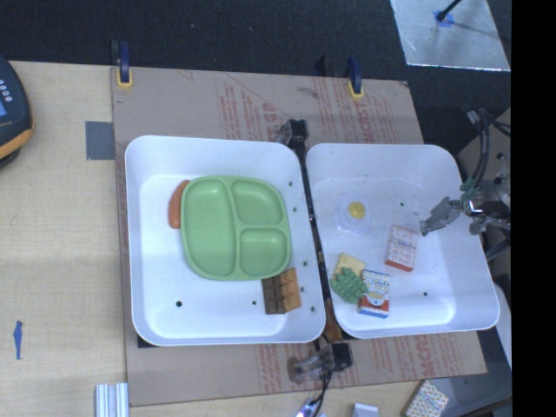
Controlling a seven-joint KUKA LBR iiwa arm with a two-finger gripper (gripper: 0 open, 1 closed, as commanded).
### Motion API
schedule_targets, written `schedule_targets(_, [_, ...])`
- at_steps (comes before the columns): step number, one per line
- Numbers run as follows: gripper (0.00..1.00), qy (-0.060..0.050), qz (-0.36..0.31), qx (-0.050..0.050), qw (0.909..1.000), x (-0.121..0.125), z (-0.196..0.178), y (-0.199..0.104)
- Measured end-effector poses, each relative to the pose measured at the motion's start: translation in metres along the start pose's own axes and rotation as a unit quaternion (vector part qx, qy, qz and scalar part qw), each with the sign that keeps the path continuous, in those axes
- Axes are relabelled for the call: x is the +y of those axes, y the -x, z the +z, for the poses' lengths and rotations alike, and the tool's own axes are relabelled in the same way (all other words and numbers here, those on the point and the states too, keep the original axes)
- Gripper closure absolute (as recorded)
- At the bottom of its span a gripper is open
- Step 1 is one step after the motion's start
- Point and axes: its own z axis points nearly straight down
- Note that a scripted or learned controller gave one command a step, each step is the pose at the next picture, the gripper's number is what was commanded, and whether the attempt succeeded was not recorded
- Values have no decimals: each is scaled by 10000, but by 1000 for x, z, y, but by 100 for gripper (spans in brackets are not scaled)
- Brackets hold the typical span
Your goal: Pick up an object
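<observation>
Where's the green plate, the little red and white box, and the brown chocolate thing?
green plate (234, 227): camera view, on its middle ridge.
red and white box (400, 248): camera view, on its top face.
brown block (281, 292): camera view, on its middle.

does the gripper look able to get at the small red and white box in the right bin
Probably yes: the gripper sits just right of the small red and white box, which lies apart from the other items, with bare bin floor between them.

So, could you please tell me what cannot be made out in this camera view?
- Orange item: mostly hidden under the green divided plastic plate.
- Grey gripper: small and blurred; the arm is cut off by the right edge.
- Small red-and-white carton: print too small to read.
</observation>
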Motion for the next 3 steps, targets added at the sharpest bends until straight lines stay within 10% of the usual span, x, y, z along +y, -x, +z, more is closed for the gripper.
schedule_targets(1, [0,-32,-25,15,10000,28,107,-36])
schedule_targets(2, [0,24,-12,-8,10000,91,136,-9])
schedule_targets(3, [0,-36,13,6,10000,13,136,-3])
